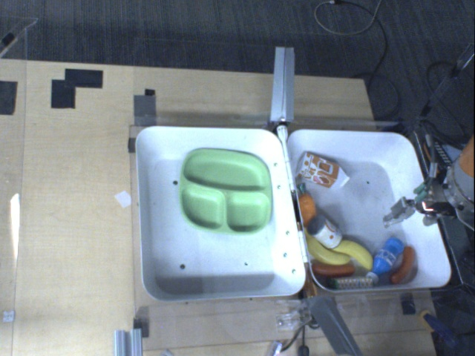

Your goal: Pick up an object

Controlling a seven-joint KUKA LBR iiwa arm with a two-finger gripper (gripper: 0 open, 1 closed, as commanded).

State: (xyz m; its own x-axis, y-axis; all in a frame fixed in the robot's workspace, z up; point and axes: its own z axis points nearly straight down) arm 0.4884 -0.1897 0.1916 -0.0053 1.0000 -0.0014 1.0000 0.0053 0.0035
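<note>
My gripper (408,214) hangs over the right side of the right bin (371,150), open, with nothing between its fingers. It stands above bare bin floor. Just below it in the view lie a blue bottle (387,256) and a reddish-brown sausage (404,265). Along the bin's near wall lie a yellow banana (343,254), a small white bottle with a dark cap (326,232) and a red strip-like item (334,270). An orange piece (305,208) rests by the left wall. A brown and white carton (320,170) lies at the back left.
The left bin (159,221) holds a green divided tray (225,189). A metal post (283,87) stands behind the seam between the bins. Black cables (356,13) run over the dark floor behind the bench.
</note>
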